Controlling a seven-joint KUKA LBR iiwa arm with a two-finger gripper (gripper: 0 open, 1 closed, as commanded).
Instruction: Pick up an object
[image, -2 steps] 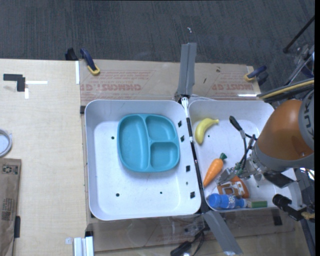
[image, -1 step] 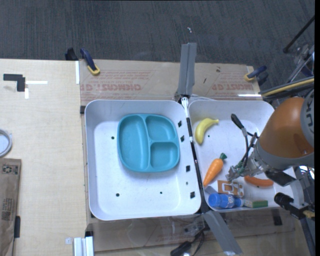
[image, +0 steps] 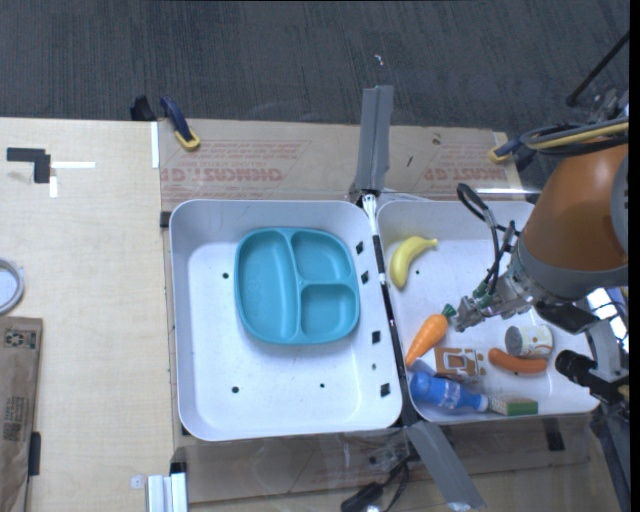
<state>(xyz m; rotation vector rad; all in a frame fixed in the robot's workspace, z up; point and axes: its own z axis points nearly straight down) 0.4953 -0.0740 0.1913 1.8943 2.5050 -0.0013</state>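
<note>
My gripper (image: 466, 312) hangs low in the right bin (image: 452, 222), its tip just right of the toy carrot's (image: 427, 338) green top; whether it is apart or together I cannot tell at this size, and I see nothing held in it. The arm (image: 575, 215) comes in from the right and leans over the bin's right half, so it hides part of the floor there.

The likely targets all lie in this bin. The carrot lies slanted, leafy end up toward the gripper, orange tip pointing near-left at the divider. A banana (image: 407, 256) lies farther back, near the divider and apart from the rest. Toward the near wall a blue bottle (image: 447, 394) lies on its side, with a small green block (image: 520, 406) at its right end. Right of the carrot sits a small orange sausage-shaped piece (image: 517, 362).

The left bin (image: 200, 330) carries a teal divided plate (image: 297, 285), well apart from my reach.

I judge the carrot the nearest pick; its slant means I should close across its width.
</note>
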